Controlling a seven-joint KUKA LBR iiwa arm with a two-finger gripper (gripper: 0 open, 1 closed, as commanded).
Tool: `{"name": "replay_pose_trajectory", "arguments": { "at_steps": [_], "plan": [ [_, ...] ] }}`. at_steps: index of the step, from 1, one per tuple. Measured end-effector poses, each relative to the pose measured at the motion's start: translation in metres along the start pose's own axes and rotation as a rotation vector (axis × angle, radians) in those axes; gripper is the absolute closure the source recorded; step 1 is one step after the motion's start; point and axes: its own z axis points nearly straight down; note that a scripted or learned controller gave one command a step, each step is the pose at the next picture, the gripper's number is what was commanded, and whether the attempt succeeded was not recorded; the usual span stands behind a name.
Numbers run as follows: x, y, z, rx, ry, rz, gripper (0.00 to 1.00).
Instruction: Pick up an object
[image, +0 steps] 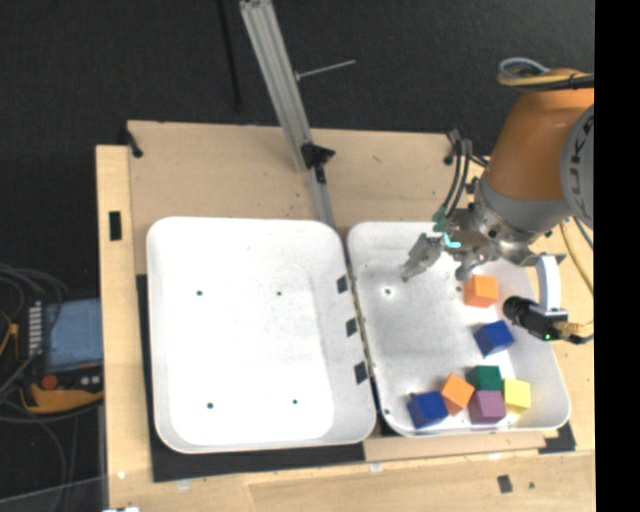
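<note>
My gripper hangs over the upper part of the right bin, fingers spread wide with nothing between them. An orange cube lies just beside it, to its right. A blue cube sits below that; five more blocks cluster at the bin's lower edge.

Just right of the grey gripper lies an orange cube. Below that is a blue cube. Further below cluster a green, yellow, purple, second orange and second blue cube. Both bins are white, the bench tan.
</note>
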Motion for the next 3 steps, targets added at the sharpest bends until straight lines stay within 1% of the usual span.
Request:
{"name": "replay_pose_trajectory", "arguments": {
  "at_steps": [1, 2, 3],
  "plan": [
    [0.000, 0.001, -0.003, -0.006, 0.000, 0.002, 0.00],
    [-0.001, -0.001, 0.039, -0.001, -0.004, 0.006, 0.00],
    [-0.005, -0.003, 0.082, 0.000, -0.004, 0.006, 0.00]
  ]
}}
